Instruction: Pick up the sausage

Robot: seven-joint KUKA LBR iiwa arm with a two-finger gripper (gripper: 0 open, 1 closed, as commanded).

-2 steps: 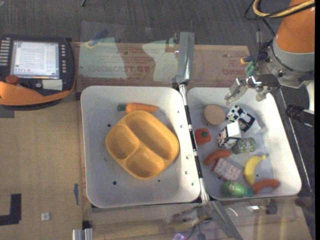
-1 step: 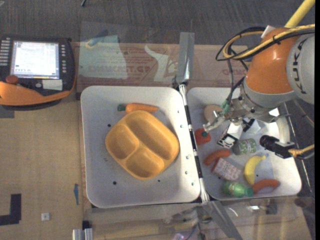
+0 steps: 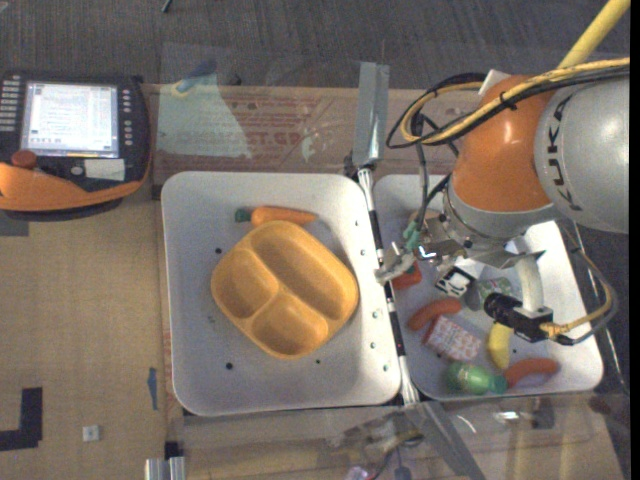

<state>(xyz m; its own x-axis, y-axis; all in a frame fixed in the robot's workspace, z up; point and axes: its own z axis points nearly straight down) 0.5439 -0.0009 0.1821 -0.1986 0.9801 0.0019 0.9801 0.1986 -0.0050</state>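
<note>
I'm over the right bin (image 3: 585, 353), my fingers (image 3: 398, 266) low at its left wall, whether spread or pinched I can't tell. The sausage (image 3: 433, 314) lies just below them, beside a pink packet (image 3: 455, 340). The yellow tray (image 3: 285, 288) sits in the left bin (image 3: 190, 298), a carrot (image 3: 282, 215) above it.

Both bins are white — the left bin (image 3: 190, 298) and the right bin (image 3: 580, 363) alike. A yellow-orange divided tray (image 3: 285, 288) lies in the left one, with an orange carrot (image 3: 283, 215), green at its stem end, at its far edge. In the right bin: a red-orange sausage (image 3: 434, 314), a second like it (image 3: 531, 370), a yellow piece (image 3: 499, 343), a green piece (image 3: 470, 376) and a pink-red patterned packet (image 3: 454, 340) — the arm (image 3: 590, 158) grey with an orange band
</note>
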